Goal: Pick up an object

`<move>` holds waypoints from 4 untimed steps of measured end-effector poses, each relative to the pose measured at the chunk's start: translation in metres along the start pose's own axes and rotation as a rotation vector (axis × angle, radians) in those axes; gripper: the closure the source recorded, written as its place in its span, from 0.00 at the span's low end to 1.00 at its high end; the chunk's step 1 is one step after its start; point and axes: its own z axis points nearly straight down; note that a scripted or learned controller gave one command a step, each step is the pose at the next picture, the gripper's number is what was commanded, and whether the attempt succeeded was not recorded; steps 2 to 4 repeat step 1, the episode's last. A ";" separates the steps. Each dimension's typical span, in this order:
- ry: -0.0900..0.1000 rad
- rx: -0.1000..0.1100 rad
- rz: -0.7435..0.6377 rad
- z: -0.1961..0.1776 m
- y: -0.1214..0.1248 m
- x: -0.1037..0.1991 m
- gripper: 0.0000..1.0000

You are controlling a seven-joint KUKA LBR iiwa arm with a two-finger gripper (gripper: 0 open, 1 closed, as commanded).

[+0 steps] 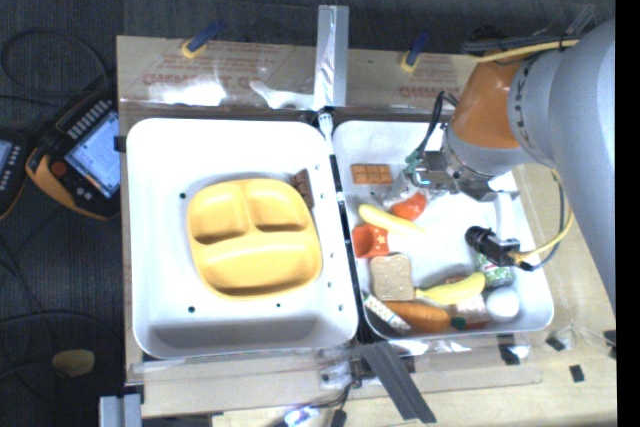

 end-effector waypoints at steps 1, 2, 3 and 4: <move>-0.001 0.018 0.083 -0.136 -0.020 0.065 1.00; -0.001 0.018 0.083 -0.136 -0.020 0.065 1.00; -0.001 0.018 0.083 -0.136 -0.020 0.065 1.00; -0.001 0.018 0.083 -0.136 -0.020 0.065 1.00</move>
